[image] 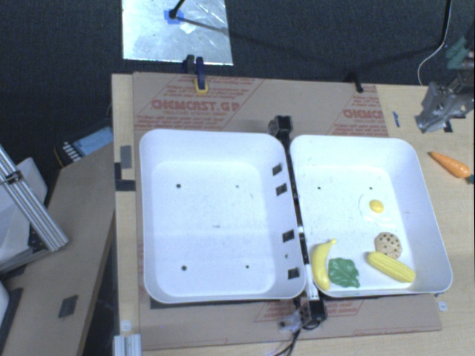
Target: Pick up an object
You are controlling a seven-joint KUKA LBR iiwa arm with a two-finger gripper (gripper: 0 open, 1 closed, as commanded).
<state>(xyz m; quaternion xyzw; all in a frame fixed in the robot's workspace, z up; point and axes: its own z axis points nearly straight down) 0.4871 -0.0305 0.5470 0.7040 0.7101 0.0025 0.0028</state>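
Landmark: the right bin point(415, 170), which holds every candidate object.
Gripper: the gripper point(438, 113) hangs beyond the right bin's far right corner, outside its rim; whether it is parted or closed cannot be told.
Objects: a fried egg toy point(375, 206) sits mid-bin toward the right wall; a cookie point(387, 244), a corn cob point(391, 267), a banana point(320, 264) and a green leaf point(344, 272) cluster along the near edge.
Advice: the egg stands apart, so a straight vertical descent there probably risks least; the banana and leaf touch.
Outside: a carrot point(450, 164) lies right of the bin.
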